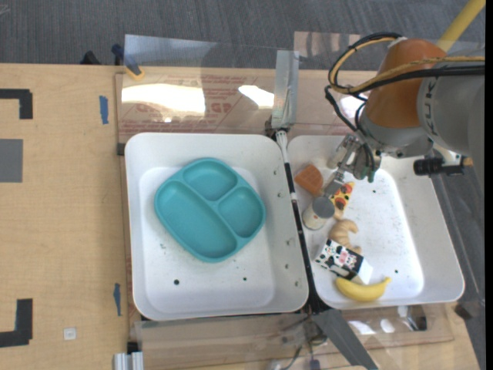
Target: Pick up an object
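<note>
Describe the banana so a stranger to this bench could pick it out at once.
Start at the right-hand white bin, the one the arm reaches over. Follow the line of small objects along its left side to the near end. The banana lies last there, just beyond the black-and-white patterned packet: the only plain yellow, curved thing in that bin.

bright, even light; glare on the clear panel (192, 95); slightly soft focus throughout.

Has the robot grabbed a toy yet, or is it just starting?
Nothing is picked up yet. The pincer hangs over the right bin, near the orange block, and I can't see a toy in it. The banana and the others lie in the bin. The grab and lift are left.
</note>
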Available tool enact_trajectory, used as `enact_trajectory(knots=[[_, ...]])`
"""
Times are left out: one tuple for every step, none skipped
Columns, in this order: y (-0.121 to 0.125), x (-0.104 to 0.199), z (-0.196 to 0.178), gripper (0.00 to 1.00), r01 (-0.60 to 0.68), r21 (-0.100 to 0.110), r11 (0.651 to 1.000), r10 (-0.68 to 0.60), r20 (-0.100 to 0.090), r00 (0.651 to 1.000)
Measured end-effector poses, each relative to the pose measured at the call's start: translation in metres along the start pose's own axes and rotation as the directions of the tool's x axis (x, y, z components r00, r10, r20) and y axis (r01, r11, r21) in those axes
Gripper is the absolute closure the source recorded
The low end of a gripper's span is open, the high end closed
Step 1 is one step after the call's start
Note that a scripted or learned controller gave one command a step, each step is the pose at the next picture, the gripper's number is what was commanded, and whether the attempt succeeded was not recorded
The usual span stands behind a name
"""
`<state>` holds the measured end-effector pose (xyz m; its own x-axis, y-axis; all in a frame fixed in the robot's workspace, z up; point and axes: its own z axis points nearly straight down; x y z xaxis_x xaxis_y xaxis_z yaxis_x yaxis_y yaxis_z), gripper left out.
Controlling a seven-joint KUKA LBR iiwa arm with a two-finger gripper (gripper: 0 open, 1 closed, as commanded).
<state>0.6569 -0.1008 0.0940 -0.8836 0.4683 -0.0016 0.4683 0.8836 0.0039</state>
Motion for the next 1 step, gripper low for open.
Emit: enact_trajectory(knots=[[0.0032, -0.0034, -0.0151, 1.0, 0.003, -0.005, 1.0, -0.003, 0.016, 1.0]])
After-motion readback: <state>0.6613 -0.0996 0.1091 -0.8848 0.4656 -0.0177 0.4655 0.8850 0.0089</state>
